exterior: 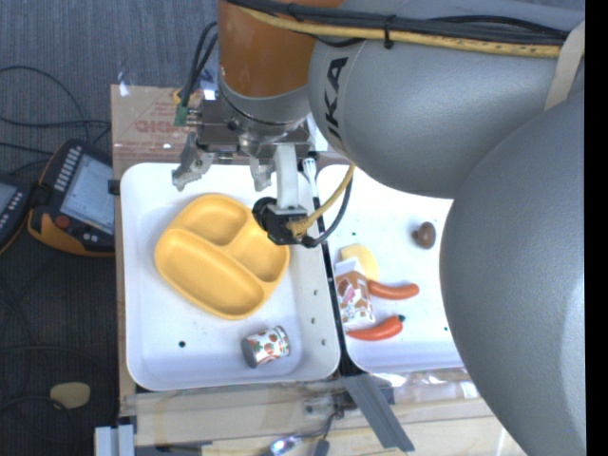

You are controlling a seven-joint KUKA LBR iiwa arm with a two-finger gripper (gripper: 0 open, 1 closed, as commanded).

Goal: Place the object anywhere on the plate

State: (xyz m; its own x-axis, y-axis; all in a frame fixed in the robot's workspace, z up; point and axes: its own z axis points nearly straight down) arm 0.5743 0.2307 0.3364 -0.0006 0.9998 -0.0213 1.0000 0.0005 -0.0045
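Two white bins sat on the surface. Nearest, in the left bin [152, 350], a small printed can [265, 346] lay on its side, just short of the yellow divided plate [220, 255]. In the right bin [418, 331] stood a patterned carton [352, 297], its print unreadable. Farther back, the grey arm [427, 93] swept in from the right, bearing partly seen black letters. It pointed the tool [220, 180] down over the plate's far edge, fingers spread wide. Beyond, cardboard [152, 122] carried blurred red print.
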